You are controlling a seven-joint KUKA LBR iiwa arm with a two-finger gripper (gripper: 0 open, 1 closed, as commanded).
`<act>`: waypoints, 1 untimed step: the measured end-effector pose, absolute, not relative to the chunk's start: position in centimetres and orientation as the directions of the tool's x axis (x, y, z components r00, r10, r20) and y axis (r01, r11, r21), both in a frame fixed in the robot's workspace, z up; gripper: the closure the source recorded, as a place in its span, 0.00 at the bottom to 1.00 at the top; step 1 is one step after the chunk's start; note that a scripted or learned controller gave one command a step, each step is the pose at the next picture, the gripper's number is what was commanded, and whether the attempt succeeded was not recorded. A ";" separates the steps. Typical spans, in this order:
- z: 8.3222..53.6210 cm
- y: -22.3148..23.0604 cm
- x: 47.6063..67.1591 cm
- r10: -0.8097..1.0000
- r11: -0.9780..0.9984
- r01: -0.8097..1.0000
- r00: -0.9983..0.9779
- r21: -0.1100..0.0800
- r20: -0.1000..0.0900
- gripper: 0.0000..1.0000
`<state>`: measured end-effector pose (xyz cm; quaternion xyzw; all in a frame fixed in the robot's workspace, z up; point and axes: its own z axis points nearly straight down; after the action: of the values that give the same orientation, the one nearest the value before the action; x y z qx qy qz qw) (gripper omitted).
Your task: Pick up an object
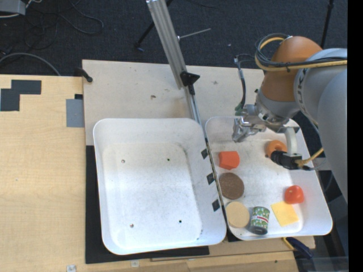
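Nearest the lens, the front rim of the left bin [164, 247] is running along the surface [39, 169], and beside it the right bin [317, 222] is carrying every candidate object. A small can [260, 220] is lying at the front edge, touching a tan disc [237, 214] on one side and sitting just beside a yellow block [285, 213] on the other. A brown disc [231, 185] is resting behind the tan one, against the bin's left wall; a red-orange cube [229, 160] is sitting behind that. A red ball [294, 194] is lying toward the right, and an orange ball [275, 147] is sitting near the far right, next to a dark cable end. Nothing is lifted: every piece is resting on the bin floor, so the pick is, by my reading, not yet done and the whole grasp and lift are left. The gripper [245, 130] is hanging over the far left part of the right bin, behind the cube and apart from it, with nothing visible between the fingers; how far they are parted I cannot tell at this slant. The arm [317, 89] is reaching in from the right, its orange band bulging above the wrist, wrist pointing steeply down toward the bin floor. The cube looks like the closest target.
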<state>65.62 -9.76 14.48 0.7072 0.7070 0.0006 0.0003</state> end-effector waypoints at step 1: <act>19.5 -10.5 65.1 1.000 -0.001 1.000 0.001 0.003 -0.001 1.00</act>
<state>65.09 -10.55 19.46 0.7075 0.7067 0.0007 0.0011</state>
